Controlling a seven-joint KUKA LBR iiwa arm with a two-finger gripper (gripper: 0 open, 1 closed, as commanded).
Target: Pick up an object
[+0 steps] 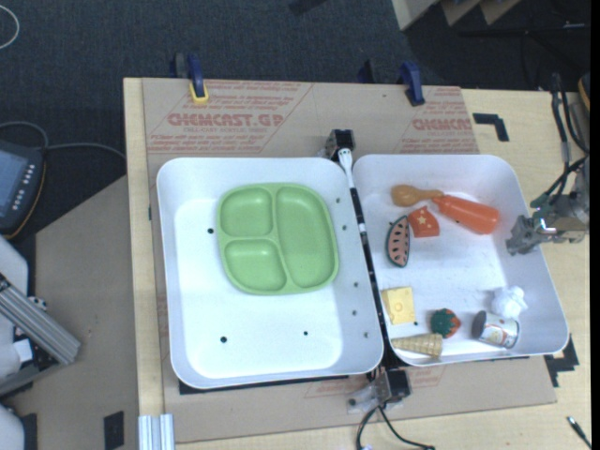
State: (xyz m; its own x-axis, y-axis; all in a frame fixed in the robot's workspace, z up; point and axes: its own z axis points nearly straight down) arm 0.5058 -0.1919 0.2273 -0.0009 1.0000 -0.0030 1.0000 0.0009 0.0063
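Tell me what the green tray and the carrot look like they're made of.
Green tray: probably moulded plastic, matte with a soft sheen; one even colour, rounded dividers. Carrot: looks like a plastic toy, smooth and slightly glossy, uniformly orange; rubber or foam can't be excluded from this view.

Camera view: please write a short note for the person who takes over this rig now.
Gripper: at the right rim of the right bin, holding nothing that can be seen.
Right bin holds: carrot, watermelon slice, red piece, yellow cheese square, ice cream cone, strawberry, small can, white piece.
Left bin: green divided plate.
Done: nothing picked yet.
Left: pick up one object.
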